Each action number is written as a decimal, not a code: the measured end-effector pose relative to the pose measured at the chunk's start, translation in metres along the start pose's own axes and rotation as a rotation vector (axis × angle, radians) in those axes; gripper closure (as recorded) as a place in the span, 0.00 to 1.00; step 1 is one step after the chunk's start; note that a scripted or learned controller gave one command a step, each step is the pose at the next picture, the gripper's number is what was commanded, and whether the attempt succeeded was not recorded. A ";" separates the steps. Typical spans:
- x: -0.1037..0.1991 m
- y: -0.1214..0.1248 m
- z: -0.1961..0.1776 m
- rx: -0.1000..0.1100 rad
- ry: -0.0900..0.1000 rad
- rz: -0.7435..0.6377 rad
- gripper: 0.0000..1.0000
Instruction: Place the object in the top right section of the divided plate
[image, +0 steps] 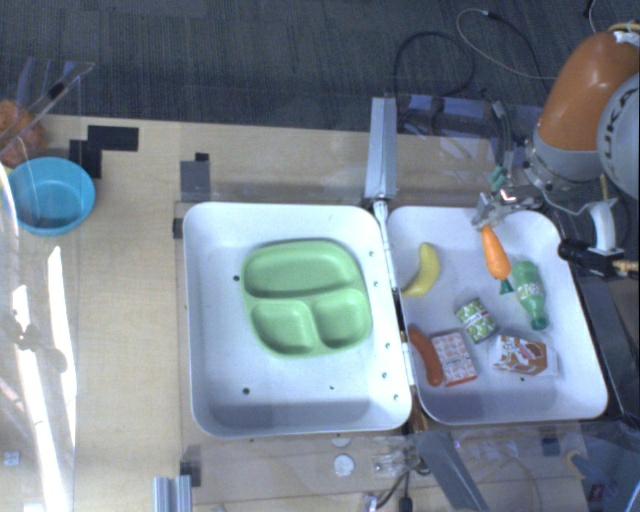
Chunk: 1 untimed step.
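Observation:
The green divided plate (305, 297) lies in the left white bin (215, 390), with one long section at the back and two smaller ones at the front. My gripper (497, 208) hangs over the back edge of the right bin (590, 385). An orange carrot (495, 253) sits directly below it, its top end reaching up to the gripper. Whether the carrot is held or lying on the bin floor is unclear from this angle.
The right bin also holds a banana (425, 270), a green bottle (530, 295), a small green can (477, 320), a sausage (426, 357) and two printed packets (453, 357) (522, 355). A metal divider (381, 150) separates the bins. A blue bowl (50, 195) stands far left.

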<state>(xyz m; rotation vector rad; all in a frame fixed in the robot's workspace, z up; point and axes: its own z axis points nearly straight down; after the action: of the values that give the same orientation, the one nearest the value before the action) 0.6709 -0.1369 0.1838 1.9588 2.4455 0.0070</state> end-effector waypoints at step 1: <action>0.008 -0.074 0.075 0.003 0.003 -0.151 1.00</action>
<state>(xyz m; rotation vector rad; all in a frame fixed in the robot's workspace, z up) 0.5975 -0.1453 0.1080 1.7705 2.5898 0.0048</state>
